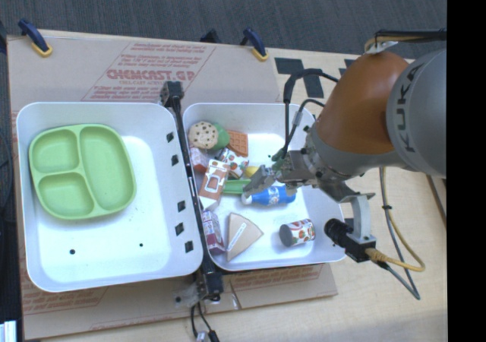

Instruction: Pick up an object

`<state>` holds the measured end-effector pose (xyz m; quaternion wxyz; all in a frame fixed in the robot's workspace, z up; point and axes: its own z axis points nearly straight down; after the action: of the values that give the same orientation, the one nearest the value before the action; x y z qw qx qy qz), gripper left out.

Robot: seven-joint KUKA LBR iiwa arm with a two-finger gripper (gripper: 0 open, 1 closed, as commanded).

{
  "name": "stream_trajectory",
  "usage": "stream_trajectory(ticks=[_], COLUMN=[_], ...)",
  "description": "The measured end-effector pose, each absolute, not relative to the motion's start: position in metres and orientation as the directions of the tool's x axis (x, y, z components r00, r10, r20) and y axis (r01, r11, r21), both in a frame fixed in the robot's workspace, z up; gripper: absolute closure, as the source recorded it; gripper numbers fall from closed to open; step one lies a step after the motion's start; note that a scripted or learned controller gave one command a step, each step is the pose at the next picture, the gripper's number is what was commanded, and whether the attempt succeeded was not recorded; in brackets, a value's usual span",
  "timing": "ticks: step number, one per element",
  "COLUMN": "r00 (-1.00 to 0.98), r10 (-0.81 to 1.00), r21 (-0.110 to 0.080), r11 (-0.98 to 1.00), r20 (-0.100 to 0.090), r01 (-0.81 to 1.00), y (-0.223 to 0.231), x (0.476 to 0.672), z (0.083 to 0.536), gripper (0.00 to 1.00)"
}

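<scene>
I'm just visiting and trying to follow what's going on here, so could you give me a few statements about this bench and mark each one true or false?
1. The green divided plate lies in the left bin. True.
2. The cookie sits on the green plate. False: it lies in the right bin.
3. The gripper is over the right bin. True.
4. The small can stands upright. False: it lies on its side.
</scene>
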<state>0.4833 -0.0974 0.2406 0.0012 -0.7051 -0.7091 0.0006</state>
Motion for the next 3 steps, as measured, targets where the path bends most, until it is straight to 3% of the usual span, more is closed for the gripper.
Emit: stream_trajectory(ticks=[1,2,3], r00=[-0.006,-0.007,-0.012], r10=[1.000,1.000,1.000], r21=[-0.003,0.000,0.001], r11=[0.006,0.007,0.012], r20=[0.001,0.000,-0.003], r01=[1.000,1.000,1.000], y=[-0.097,-0.100,-0.101], x=[0.483,0.503,0.504], z=[0.241,0.092,0.103], gripper=[0.00,0.00,1.00])
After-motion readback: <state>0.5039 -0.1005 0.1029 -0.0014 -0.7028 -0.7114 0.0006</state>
